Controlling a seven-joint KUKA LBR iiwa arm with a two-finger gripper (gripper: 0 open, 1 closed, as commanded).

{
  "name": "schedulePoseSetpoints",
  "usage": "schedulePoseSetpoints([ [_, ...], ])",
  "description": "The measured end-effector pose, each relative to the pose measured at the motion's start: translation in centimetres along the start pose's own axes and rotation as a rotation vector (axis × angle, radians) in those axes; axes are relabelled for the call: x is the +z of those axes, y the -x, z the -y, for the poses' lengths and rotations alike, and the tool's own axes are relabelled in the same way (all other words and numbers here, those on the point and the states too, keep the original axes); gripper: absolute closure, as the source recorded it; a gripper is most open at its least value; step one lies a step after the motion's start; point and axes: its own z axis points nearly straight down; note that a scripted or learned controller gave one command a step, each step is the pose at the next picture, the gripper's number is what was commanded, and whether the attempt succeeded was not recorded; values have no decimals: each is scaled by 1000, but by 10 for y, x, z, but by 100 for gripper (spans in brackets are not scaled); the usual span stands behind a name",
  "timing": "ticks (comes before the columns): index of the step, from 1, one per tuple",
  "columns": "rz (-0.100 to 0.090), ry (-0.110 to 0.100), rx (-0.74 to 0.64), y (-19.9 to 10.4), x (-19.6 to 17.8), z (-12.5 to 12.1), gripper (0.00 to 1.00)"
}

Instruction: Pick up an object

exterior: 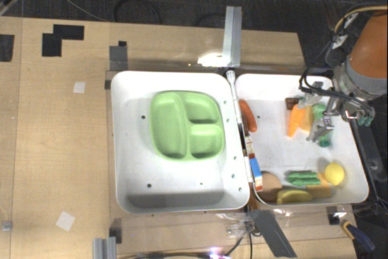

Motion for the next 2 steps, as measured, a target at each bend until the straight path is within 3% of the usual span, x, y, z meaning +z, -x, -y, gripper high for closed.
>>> schedulePoseSetpoints([
  [1, 11, -1, 129, 43, 115, -11, 0],
  [2, 6, 0, 203, -13, 115, -22, 0],
])
